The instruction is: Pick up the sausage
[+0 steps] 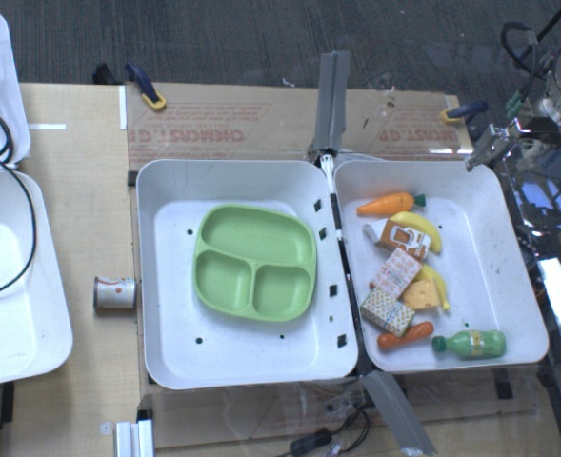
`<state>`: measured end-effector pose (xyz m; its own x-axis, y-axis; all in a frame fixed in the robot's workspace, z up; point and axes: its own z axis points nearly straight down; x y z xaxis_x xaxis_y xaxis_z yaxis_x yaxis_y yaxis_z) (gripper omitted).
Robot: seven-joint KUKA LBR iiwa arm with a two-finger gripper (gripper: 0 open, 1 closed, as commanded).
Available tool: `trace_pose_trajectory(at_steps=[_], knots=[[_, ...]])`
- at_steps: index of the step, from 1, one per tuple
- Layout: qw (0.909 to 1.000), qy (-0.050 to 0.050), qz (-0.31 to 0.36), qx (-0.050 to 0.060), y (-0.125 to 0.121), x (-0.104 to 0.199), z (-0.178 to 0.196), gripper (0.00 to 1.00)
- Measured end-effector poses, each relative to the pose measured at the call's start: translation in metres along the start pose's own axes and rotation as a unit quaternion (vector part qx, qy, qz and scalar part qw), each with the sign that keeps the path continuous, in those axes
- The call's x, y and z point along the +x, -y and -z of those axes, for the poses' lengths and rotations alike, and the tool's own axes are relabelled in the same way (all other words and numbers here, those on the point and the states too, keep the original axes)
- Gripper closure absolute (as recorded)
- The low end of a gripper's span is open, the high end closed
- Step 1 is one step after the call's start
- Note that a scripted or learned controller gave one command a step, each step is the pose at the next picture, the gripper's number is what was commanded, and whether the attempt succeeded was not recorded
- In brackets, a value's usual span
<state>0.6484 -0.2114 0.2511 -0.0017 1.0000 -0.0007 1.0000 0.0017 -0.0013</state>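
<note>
The sausage (405, 335) lies in the right bin (509, 255) near its near edge, touching a patterned box (387, 309), with the green bottle (470, 345) just to its right. One carrot (387, 204) lies farther back; bare floor runs along the bin's right side. The gripper (494, 144) hangs beyond the far right corner, touching nothing; whether it is apart or together I cannot tell.

Green divided plate (255, 262), orange carrot (388, 204), green bottle (470, 345) — sausage (405, 335) seemingly reddish-orange.
</note>
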Motion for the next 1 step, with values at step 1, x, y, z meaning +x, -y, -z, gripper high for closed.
trace_pose_trajectory(at_steps=[1], knots=[[0.9989, -0.002, 0.047, 0.001, 0.0828, 0.0008, -0.1435, 0.00]])
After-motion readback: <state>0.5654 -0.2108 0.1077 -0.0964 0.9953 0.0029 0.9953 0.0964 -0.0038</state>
